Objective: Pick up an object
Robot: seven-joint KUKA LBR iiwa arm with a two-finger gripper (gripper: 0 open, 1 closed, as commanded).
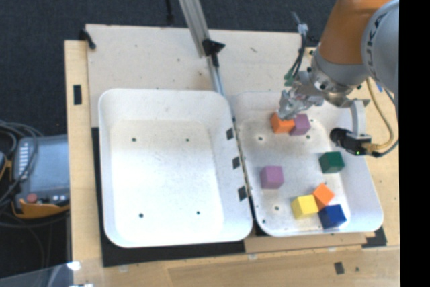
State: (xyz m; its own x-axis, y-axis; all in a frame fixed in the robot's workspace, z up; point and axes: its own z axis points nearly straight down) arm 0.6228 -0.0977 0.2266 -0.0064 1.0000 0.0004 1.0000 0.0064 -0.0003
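Blue block (332, 216) sits at the frame's lower right; further up, the gripper (290, 113) hangs over an orange block (281, 123), its opening impossible to tell.

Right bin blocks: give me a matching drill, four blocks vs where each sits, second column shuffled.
Blocks:
1. green cube-shaped block
2. blue cube-shaped block
3. yellow cube-shaped block
4. orange block under the gripper

Places:
A. near front edge, left of the blue one
B. far end of the right white bin, beside a purple block
C. by the right wall, mid-bin
D. front right corner

Pairs: 1-C, 2-D, 3-A, 4-B
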